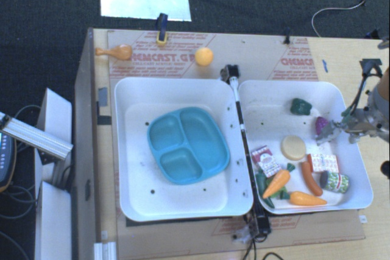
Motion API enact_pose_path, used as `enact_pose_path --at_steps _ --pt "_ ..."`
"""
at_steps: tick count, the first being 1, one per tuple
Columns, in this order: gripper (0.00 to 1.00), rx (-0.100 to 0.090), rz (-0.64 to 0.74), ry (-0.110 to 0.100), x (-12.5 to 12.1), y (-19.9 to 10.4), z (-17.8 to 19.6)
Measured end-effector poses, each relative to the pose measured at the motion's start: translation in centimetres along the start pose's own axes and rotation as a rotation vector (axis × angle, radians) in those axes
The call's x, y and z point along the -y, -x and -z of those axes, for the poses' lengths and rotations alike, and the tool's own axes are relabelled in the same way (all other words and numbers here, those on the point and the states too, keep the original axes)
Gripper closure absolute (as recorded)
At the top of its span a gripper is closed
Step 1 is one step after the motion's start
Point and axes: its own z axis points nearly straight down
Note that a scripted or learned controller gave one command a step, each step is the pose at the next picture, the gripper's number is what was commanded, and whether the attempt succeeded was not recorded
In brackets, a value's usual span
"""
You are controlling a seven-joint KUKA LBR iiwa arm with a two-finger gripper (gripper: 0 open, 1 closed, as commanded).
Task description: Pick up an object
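Gripper [329, 129] at right of frame, over the right bin [359, 195], beside the purple grapes [320, 125]; whether it is open or closed cannot be told. Right bin contents: green item [300, 106] upper centre, cream disc [293, 147] mid-bin, red-and-white carton [265, 161], two carrots [276, 183] and [308, 198] at lower edge, sausage [311, 178], a can [335, 181]. Left bin [131, 192] holds a blue divided plate [187, 144]. Orange ball [203, 56] lies on the board above the bins
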Motion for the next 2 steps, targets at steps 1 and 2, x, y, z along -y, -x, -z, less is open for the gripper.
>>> enact_pose_path --at_steps 1,2 --pt "0.00 0.002 0.000 0.009 -4.2 -0.5 -11.6" --pt "0.00 -0.001 0.002 -0.005 -13.2 -2.1 -11.6"
